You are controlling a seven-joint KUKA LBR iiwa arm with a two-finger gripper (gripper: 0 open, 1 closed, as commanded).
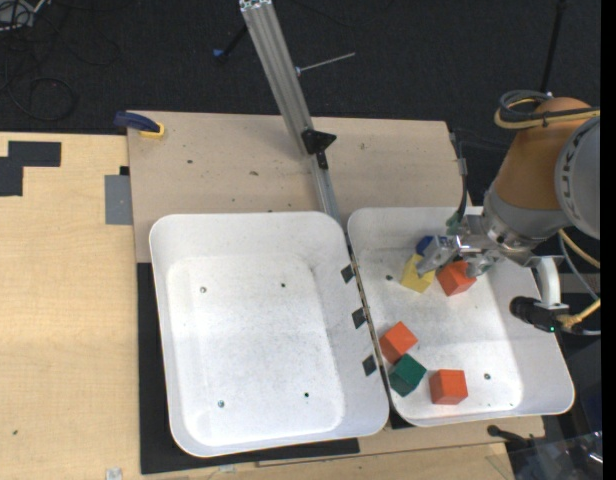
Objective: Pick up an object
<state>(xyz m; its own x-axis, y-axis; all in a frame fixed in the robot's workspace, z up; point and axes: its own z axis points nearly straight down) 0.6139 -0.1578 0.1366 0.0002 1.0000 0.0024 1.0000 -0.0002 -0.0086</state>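
Red block (455, 279) sits at the end effector (458, 261); its grip cannot be told.

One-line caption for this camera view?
Gripper low in the right bin among yellow, blue and red blocks; three more blocks nearby.

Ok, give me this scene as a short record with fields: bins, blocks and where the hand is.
bins: left white bin; right white bin
hand: hand over the right bin's far part
near hand: yellow block, red block, small blue block
near edge: orange cube, dark green cube, orange-red cube
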